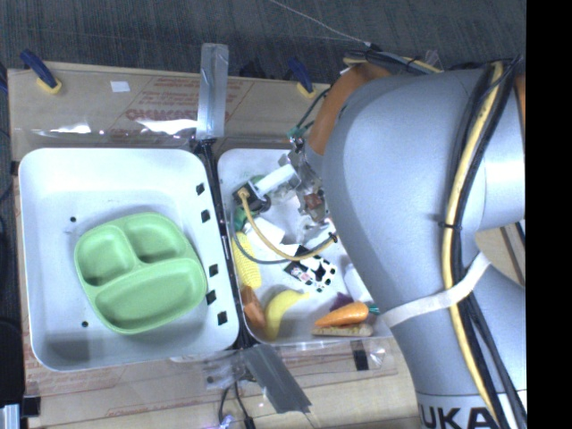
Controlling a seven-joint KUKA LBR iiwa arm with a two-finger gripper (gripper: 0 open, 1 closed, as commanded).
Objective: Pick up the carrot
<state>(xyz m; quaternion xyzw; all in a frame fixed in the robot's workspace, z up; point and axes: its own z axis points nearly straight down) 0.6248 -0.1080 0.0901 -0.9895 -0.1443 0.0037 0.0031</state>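
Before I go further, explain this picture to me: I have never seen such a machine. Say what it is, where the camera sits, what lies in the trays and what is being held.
The big grey shape is a robot arm reaching in from the right. One camera, fixed above the bench, looks down at a slant. Two white bins stand side by side. The left bin holds a green plate with three sections. The right bin holds toy food: the carrot near the front edge, a banana beside it, corn along the left wall, plus a black-and-white patterned piece. The gripper is low in the right bin, above the carrot in the picture. Cables and the arm hide its tip, so I cannot tell if it holds anything. The carrot lies apart from it, not picked up.
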